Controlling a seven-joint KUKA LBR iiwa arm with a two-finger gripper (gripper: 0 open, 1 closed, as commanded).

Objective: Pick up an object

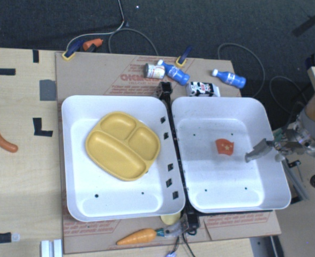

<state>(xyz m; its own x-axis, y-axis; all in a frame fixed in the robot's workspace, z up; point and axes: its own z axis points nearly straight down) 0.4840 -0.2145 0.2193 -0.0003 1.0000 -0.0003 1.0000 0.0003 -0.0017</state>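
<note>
Plastic, by its look: the small red piece (225,146) lies alone on the floor of the right bin (254,199), nearer its far wall. I judge it light, stiff and a little slick; take it across its narrow sides. Gripper (253,153) hangs just beside it at the bin's right wall; whether it is spread I cannot tell. The left bin (80,197) carries a yellow divided plate (123,145).
</note>
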